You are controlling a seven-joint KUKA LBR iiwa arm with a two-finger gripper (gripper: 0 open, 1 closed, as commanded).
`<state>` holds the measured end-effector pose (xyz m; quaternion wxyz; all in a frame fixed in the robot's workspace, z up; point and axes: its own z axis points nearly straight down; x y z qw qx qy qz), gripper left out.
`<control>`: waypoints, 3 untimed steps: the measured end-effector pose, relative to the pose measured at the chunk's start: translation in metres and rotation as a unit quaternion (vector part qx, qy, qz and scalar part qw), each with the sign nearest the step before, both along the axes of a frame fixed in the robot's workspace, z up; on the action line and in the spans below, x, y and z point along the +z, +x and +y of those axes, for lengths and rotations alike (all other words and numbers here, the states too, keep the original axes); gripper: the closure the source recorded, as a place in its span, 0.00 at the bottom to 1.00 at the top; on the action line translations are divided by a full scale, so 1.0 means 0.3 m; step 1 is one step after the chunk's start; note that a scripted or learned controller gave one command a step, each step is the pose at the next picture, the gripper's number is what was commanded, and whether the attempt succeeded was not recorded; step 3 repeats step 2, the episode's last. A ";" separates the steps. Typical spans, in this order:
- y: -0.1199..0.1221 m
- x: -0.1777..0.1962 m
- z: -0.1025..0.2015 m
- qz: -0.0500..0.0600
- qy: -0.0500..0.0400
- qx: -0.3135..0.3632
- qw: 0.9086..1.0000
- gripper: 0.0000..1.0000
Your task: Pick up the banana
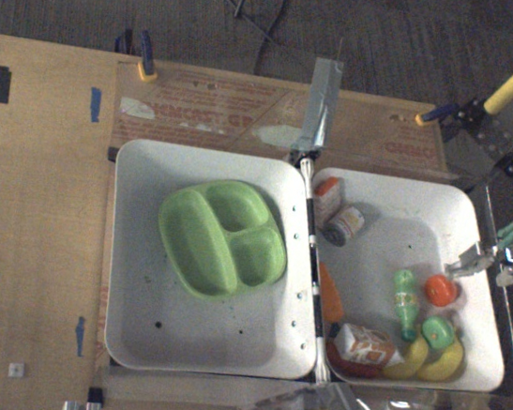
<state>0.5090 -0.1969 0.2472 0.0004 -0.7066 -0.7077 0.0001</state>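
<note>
Two curved, smooth yellow bananas (429, 362) lay against the right bin's (399, 199) near wall. The hand (487, 260) hovered at the far rim; its opening couldn't be told.

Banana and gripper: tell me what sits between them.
In the camera view, the gripper hangs at the right bin's right side and the banana lies at its front. Between them sit an orange ball and a green piece.
</note>
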 end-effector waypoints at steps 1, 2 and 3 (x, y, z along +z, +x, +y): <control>-0.095 -0.514 -0.034 -0.002 -0.001 0.145 0.989 0.00; -0.094 -0.424 -0.078 -0.003 -0.002 0.380 0.925 0.00; -0.094 -0.424 -0.078 -0.003 -0.002 0.380 0.925 0.00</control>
